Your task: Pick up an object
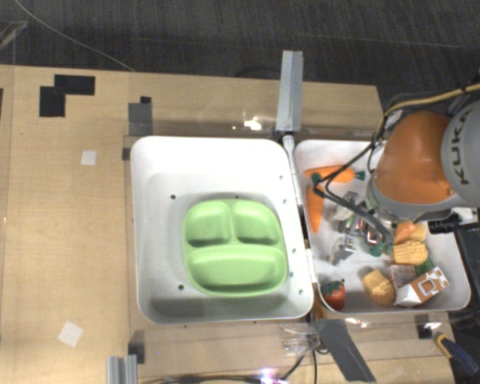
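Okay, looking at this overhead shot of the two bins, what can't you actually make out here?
- Gripper: small and cluttered in the camera view; open or shut, holding or not, is unreadable.
- Right bin: its far right part is covered by the arm's orange band.
- Orange carrot-like piece: partly hidden under cables and the wrist.
- Small carton: print too small to read.
- Green tray: fully visible.

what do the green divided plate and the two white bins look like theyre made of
Green divided plate: likely moulded plastic, going by its even colour, rounded compartment edges and soft sheen.
White bins, left and right: probably plastic too, with smooth matte walls and rounded corners, though painted metal can't be ruled out.
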`<state>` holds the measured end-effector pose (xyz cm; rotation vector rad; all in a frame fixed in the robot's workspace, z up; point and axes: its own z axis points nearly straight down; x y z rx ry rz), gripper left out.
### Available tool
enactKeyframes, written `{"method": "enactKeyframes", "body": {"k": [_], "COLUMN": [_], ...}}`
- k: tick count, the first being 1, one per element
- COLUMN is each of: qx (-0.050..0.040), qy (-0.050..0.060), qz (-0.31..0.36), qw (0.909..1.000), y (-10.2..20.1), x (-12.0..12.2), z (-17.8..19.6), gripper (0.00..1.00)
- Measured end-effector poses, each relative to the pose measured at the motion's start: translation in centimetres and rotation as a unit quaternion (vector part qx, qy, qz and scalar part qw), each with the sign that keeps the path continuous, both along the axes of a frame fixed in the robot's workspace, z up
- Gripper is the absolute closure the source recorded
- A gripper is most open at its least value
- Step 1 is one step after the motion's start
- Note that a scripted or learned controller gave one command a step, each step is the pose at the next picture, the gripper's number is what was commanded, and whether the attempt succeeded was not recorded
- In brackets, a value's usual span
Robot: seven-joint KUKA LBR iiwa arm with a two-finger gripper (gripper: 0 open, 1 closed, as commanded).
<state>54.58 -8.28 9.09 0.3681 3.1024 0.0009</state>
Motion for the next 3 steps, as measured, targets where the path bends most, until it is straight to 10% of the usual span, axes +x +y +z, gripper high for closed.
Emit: {"method": "enactKeyframes", "body": {"k": [1,2,3], "qx": [0.0,-0.0011,-0.0016], "qy": [0.001,0.003,0.001], "qz": [0.026,0.078,0.123], "qw": [0.9997,0.997,0.9924], "y": [0.1,-2.5,-3.2], "x": [7.7,-1.2,6.8], "z": [-0.2,0.1,-0.2], "gripper": [0.0,0.0,0.0]}}
